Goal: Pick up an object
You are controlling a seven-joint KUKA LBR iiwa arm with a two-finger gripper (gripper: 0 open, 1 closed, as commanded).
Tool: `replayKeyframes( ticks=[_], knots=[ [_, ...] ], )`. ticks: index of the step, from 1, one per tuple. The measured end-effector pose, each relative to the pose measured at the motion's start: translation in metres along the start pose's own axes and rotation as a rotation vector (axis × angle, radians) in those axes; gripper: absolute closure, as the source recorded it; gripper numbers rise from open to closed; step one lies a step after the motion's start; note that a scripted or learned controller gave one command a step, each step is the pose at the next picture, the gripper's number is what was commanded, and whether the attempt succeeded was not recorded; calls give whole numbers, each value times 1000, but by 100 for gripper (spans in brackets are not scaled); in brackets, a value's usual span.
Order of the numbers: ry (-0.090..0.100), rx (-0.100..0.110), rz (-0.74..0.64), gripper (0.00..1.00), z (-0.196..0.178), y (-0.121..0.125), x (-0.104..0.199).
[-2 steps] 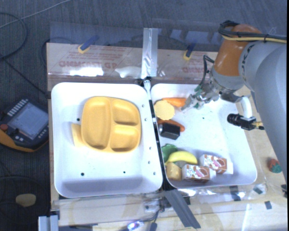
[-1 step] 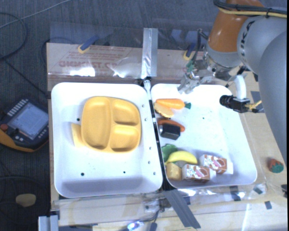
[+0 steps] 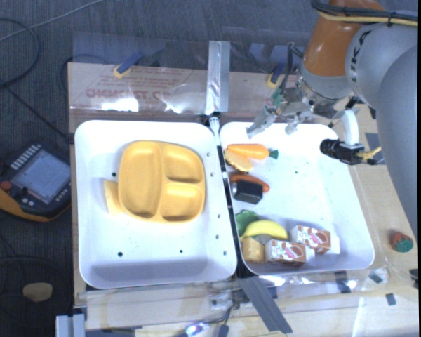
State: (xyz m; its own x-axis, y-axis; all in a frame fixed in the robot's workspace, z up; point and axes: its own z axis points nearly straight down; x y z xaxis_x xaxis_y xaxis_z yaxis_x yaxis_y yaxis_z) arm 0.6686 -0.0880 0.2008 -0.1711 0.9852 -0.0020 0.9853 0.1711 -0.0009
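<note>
The gripper [image 3: 276,120] hung released and empty over the right bin's [image 3: 337,202] far edge, so nothing was lifted; the nearest candidate, a toy carrot [image 3: 247,152], lay just below against the bin's left wall.

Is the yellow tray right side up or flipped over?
Right side up: the yellow tray in the left bin shows its hollow compartments facing upward.

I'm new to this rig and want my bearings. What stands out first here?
The yellow divided tray dominates the left bin. The right bin holds toy food along its left and near sides: a carrot, a banana and small cartons. The grey arm with its orange band hangs over that bin's far edge, gripper above the rim.
</note>
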Motion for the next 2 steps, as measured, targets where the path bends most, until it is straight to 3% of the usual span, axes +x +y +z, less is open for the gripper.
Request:
replayKeyframes(
  ticks=[1,2],
  knots=[
    [-1,2,-148,0,87,-5,-27],
    [1,-7,-99,0,113,-3,-28]
  ],
)
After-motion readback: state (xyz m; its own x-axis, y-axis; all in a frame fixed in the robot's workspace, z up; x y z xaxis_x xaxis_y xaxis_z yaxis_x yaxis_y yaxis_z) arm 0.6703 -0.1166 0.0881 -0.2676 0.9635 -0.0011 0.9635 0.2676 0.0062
